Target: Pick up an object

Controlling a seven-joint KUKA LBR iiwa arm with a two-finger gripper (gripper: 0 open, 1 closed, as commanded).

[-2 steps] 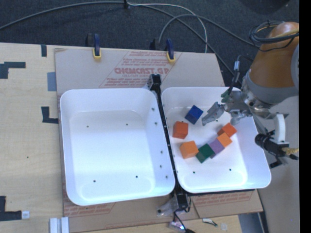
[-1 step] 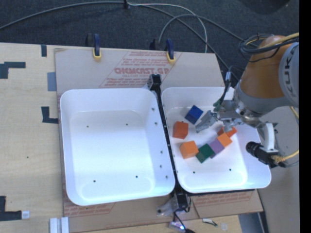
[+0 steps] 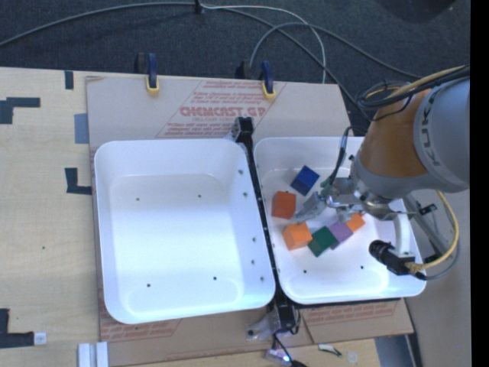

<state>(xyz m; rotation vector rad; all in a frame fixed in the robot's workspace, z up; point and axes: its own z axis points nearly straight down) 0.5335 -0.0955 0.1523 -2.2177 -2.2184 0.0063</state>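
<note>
The right bin [image 3: 328, 285] holds several small blocks: a blue cube [image 3: 305, 180] near the back, an orange-red block [image 3: 284, 204] left of centre, an orange block [image 3: 297, 235], a green cube [image 3: 322, 241], a purple piece [image 3: 341, 232] and a small orange piece [image 3: 355, 222]. My gripper [image 3: 312, 209] reaches in from the right, low over the cluster, between the blue cube and the orange block. Its metal fingers point left toward the orange-red block. I cannot see any block between them.
The left bin [image 3: 114, 205] lies beside the right one, with a black clamp bar [image 3: 256, 197] between them. Cables [image 3: 397, 260] hang off the arm over the right bin's right edge. Two clamps [image 3: 152, 75] hold the cardboard at the back.
</note>
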